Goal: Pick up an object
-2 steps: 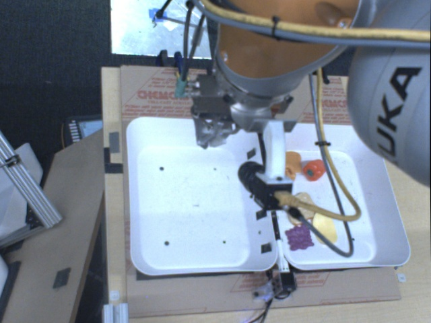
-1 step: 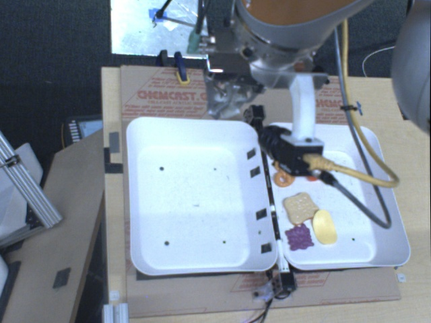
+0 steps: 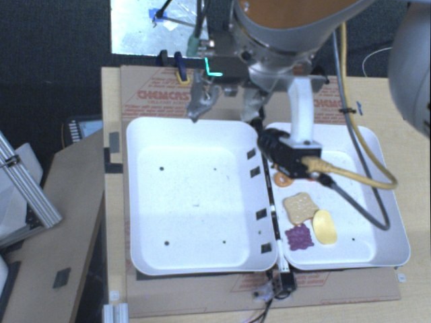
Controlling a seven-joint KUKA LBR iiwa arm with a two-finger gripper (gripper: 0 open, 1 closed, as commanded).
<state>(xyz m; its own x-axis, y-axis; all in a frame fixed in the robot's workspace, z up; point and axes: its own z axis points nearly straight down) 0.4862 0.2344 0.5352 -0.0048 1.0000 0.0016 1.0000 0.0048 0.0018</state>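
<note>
The gripper (image 3: 226, 106) is hanging in the upper middle of the frame, under the arm's wide grey and orange wrist (image 3: 296, 5). Its jaws are standing apart, one grey tip over the far rim of the left bin (image 3: 135, 180) and the other near the far corner where the two bins are meeting. No object is sitting between them.

The things to pick are all lying in the right bin (image 3: 387, 227), toward its lower left part and well apart from the jaws. A small orange ring (image 3: 283, 178) is lying closest to the divide between the bins, just beside a black fitting (image 3: 286, 155) that is hanging from a white post (image 3: 301, 116). Below the ring, a tan cracker (image 3: 300, 207) is lying flat. A yellow lemon-shaped piece (image 3: 324, 226) is resting just beside the cracker's lower right edge, and a purple bunch of grapes (image 3: 300, 237) is sitting just below the cracker, to the left of the yellow piece.

A yellow cable (image 3: 363, 173) is running from the black fitting across the right bin and looping up toward the arm. Both bins are resting on a cardboard sheet (image 3: 158, 94) with red lettering, which is lying on the table (image 3: 87, 180).
</note>
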